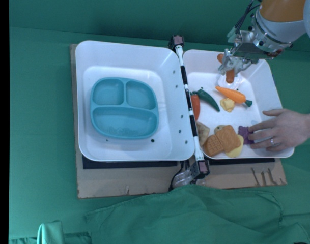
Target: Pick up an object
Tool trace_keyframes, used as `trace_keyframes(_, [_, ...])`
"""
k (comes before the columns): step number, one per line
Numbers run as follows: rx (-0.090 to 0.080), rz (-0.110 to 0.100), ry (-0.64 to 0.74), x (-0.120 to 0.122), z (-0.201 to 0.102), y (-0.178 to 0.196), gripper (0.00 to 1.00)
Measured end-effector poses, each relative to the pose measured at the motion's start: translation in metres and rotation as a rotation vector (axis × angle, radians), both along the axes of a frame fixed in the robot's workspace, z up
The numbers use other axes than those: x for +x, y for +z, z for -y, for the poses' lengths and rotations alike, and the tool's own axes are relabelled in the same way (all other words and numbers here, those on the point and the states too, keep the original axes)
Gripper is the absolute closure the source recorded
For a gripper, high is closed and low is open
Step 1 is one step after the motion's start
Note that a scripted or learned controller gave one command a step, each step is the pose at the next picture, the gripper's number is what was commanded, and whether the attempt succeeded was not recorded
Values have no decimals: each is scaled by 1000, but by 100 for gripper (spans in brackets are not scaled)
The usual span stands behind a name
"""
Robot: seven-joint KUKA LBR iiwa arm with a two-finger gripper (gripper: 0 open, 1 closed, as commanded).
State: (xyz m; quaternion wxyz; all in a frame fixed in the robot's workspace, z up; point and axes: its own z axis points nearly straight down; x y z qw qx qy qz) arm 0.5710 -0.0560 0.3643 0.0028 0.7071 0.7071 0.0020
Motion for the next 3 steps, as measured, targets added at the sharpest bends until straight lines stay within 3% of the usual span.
trace_keyframes(2, [2,-1,2,30,-109,-20,100])
trace_keyframes(3, [3,-1,3,34,-166,-21,100])
